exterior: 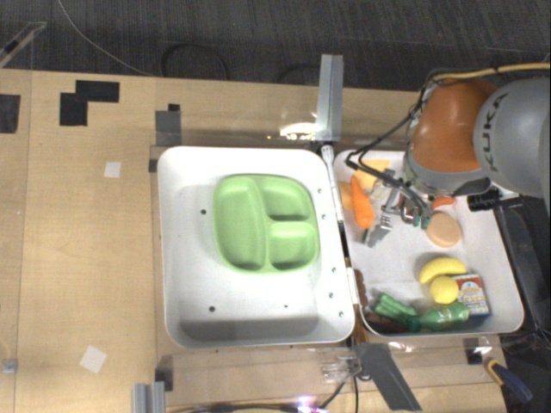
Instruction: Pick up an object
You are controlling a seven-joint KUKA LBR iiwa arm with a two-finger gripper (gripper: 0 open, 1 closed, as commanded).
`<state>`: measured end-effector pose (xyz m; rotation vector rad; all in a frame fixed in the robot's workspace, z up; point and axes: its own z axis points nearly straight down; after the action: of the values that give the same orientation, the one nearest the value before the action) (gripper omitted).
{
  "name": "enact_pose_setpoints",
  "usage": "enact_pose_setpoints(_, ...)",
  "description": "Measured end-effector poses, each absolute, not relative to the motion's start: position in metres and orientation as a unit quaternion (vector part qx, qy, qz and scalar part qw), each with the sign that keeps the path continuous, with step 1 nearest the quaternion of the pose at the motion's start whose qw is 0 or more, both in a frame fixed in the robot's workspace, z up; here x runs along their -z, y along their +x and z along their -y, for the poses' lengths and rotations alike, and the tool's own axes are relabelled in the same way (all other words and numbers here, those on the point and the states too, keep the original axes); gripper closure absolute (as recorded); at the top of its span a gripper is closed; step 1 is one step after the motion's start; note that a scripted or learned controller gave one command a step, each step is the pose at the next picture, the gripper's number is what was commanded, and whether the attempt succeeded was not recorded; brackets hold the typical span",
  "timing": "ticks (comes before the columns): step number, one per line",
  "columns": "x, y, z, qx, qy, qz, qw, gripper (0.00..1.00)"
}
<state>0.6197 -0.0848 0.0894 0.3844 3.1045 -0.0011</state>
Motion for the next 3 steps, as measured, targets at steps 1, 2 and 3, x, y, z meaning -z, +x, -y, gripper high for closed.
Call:
enact_pose_setpoints(1,-0.09,0.582,0.087,-0.0003,0.113,-0.994,0.008,0.0)
enact_pose_setpoints(2,-0.091,0.526,0.101,-0.0003,0.127,-0.992,0.009,0.0)
enact_pose_setpoints(3,-0.091,0.551,0.119,0.0015,-0.121,-0.993,0.008,0.0)
